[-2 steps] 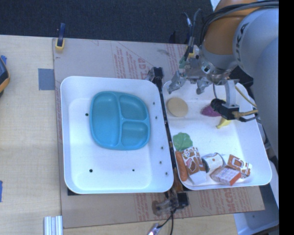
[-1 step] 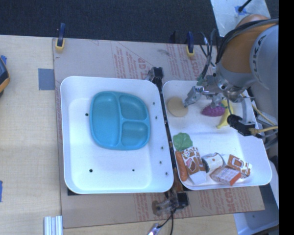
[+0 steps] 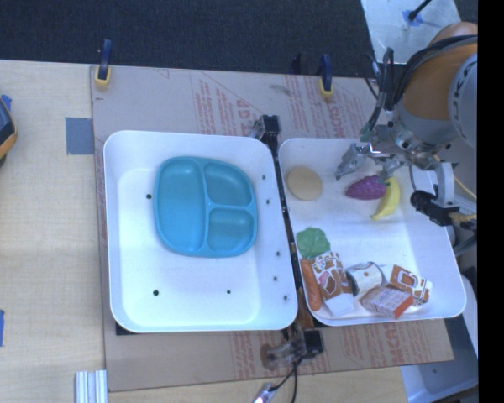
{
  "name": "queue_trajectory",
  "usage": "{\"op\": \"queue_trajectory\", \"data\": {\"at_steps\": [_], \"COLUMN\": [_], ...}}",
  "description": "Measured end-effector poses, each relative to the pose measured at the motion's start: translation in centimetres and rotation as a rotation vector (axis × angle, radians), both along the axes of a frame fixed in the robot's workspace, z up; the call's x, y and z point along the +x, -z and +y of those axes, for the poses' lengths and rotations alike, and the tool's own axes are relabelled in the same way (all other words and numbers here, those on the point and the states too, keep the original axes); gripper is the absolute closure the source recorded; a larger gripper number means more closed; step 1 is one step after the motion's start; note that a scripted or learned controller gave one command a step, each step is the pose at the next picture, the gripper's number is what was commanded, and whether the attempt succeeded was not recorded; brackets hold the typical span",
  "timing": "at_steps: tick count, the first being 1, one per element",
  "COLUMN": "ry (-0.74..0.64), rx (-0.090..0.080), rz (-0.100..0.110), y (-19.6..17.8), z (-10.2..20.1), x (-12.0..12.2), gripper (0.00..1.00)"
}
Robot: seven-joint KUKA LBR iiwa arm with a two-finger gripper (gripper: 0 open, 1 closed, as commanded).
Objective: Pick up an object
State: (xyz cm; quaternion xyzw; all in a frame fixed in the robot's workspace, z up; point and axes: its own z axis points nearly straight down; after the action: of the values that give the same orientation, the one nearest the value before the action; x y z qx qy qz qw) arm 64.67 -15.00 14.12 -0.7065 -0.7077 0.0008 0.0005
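Grapes (image 3: 366, 187), a purple plastic bunch, lie in my right bin (image 3: 433, 250) near its far edge, long axis running roughly left to right across the view, the narrower end seeming to point left toward the round tan cookie (image 3: 304, 184). Just beside the bunch on its right lies a yellow banana (image 3: 388, 201), tilted, its upper end toward the far right and its lower tip toward the near left. My fingers (image 3: 371, 158) hang just above the grapes, spread apart with nothing between them; one silver tip reaches out left past the bunch. Nearer the front of this bin I see a green leafy piece (image 3: 312, 242), an orange carrot (image 3: 311, 285) lying lengthwise front to back, and a heap of small cartons (image 3: 374, 288) in brown, white and orange; their printing is too small to read. The left bin (image 3: 126, 250) carries a blue divided plate (image 3: 206, 206). Faint red lettering crosses the cardboard (image 3: 210, 99) on the desk (image 3: 34, 250), unreadable from here.
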Motion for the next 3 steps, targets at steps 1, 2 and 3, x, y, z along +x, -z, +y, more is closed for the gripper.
{"op": "queue_trajectory", "data": {"at_steps": [1,2,3], "ry": [-0.002,-0.005,-0.004], "rx": [-0.002,0.008,0.000], "rz": [0.000,-0.001,0.002], "y": [2.4,4.6,5.0], "z": [-1.8,-4.3,-0.2], "x": [-2.4,-2.4,-4.8], "gripper": [0.00,0.00,0.00]}}
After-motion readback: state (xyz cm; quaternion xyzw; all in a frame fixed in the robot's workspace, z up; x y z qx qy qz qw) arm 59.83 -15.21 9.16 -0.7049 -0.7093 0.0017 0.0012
